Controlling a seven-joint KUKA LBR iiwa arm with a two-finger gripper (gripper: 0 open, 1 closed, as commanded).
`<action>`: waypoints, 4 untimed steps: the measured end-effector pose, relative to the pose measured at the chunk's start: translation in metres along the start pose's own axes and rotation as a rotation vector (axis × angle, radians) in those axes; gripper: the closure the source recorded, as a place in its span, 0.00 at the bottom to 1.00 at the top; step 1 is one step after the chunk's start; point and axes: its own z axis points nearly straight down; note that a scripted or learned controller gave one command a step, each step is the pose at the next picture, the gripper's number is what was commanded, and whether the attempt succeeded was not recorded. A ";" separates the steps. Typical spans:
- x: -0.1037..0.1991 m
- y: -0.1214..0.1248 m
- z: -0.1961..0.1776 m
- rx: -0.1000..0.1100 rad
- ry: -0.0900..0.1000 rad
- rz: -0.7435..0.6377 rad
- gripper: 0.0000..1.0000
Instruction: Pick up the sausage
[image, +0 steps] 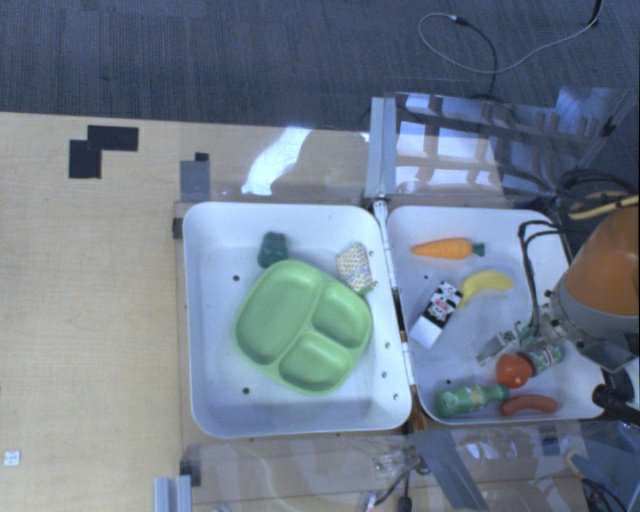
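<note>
Where the right bin (560, 225) ends, the sausage (529, 405) is flanked by a tomato (513, 371) and a green bottle (468, 400). The pincer (522, 338) is seen above the tomato. Its opening cannot be told.

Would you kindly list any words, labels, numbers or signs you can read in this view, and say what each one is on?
No text is readable anywhere in this view.
Black-and-white carton: patterned, any print too small to read.
Green bottle: label blurred.
Patterned packet: print too small to read.
Black marks on the bench: plain shapes, not letters.
</note>
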 end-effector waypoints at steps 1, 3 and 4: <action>-0.028 -0.013 0.012 0.005 0.006 -0.232 0.00; 0.028 0.007 -0.070 0.011 0.006 -0.328 1.00; 0.068 0.023 0.011 0.004 0.001 -0.354 1.00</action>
